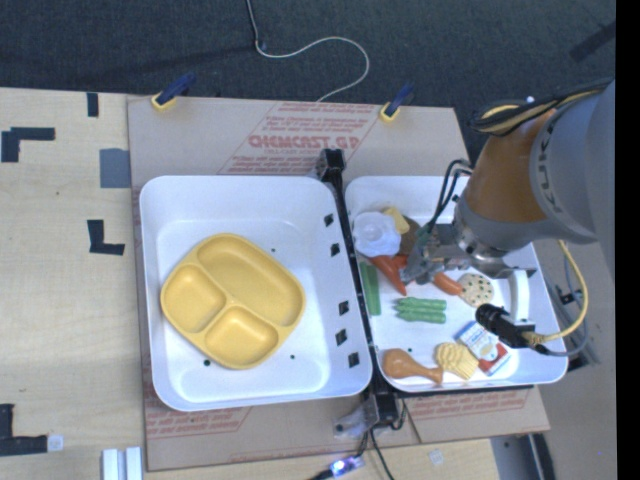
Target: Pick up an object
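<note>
The right bin (540,373) holds several toy foods: a white crumpled piece (377,233), an orange carrot (389,270), a green bean pod (420,311), a green strip (371,290), a chicken drumstick (408,366), a yellow piece (457,359) and a round cracker (478,289). My gripper (423,266) reaches down from the right into the middle of this bin, right over the carrot and a second orange piece (449,286). Its dark fingers sit low among the items, and the wrist hides how they stand.
The left bin (165,203) holds a yellow divided plate (232,299). A small red, white and blue packet (480,345) lies near the right bin's front. The black divider (345,258) runs between the bins. A white cable (300,48) loops beyond the bench.
</note>
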`<act>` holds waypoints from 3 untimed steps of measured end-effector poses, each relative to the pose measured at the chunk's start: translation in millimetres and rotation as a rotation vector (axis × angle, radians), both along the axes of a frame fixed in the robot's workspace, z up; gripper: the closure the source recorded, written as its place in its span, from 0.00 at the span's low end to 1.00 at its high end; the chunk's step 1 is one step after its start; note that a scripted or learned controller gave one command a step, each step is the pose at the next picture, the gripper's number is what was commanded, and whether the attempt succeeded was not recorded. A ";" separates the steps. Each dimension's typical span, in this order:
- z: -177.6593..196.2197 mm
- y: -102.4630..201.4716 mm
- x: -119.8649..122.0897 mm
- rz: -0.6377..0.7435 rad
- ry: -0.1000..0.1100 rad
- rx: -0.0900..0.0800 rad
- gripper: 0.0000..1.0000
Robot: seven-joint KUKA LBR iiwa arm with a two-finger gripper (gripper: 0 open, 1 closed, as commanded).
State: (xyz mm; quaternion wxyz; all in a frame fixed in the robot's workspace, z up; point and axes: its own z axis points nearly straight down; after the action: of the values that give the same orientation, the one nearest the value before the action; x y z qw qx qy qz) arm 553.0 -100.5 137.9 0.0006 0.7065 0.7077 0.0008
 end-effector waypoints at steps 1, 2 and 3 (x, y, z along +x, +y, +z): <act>55.7 2.6 10.8 0.001 -0.002 -0.001 1.00; 87.6 3.4 11.2 0.000 0.001 0.000 1.00; 96.8 14.8 62.6 0.003 -0.001 -0.001 1.00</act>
State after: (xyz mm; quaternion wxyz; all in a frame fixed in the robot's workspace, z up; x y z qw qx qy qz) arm 615.6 -85.8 234.7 0.0011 0.7055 0.7087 0.0008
